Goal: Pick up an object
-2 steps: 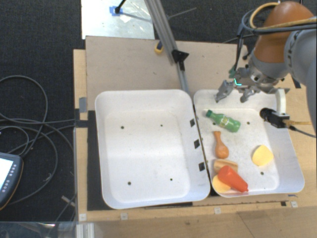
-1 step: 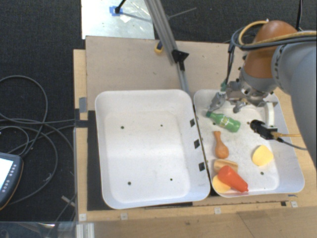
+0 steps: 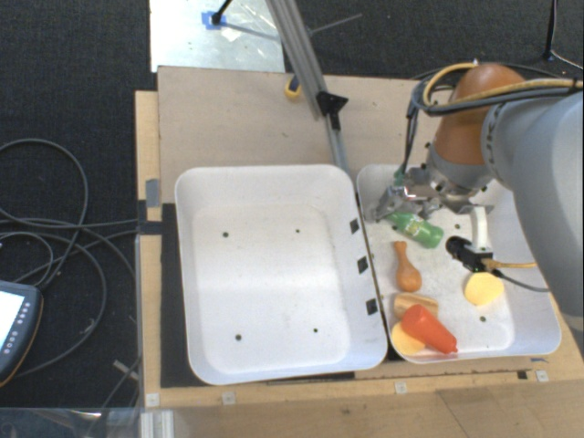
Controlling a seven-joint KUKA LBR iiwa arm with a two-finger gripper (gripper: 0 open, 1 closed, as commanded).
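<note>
Beside end effector [image 3: 401,206] | green bottle [image 3: 419,230] | lying flat, right bin [image 3: 538,331]

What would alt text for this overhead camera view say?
A grey robot arm reaches into the right white bin, its gripper over a green bottle among toy foods. The left white bin sits beside it.

The gripper [image 3: 401,199] sits low over the right bin [image 3: 538,336], and its fingertips are too blurred and crowded against the green bottle [image 3: 418,229] to tell how they stand. The arm [image 3: 538,162] covers the bin's far right corner and runs off the right edge. A yellow piece [image 3: 408,339] lies half hidden under the red cone [image 3: 429,328]. At lower left, 1 tablet screen [image 3: 13,322] is cut by the frame edge.
</note>
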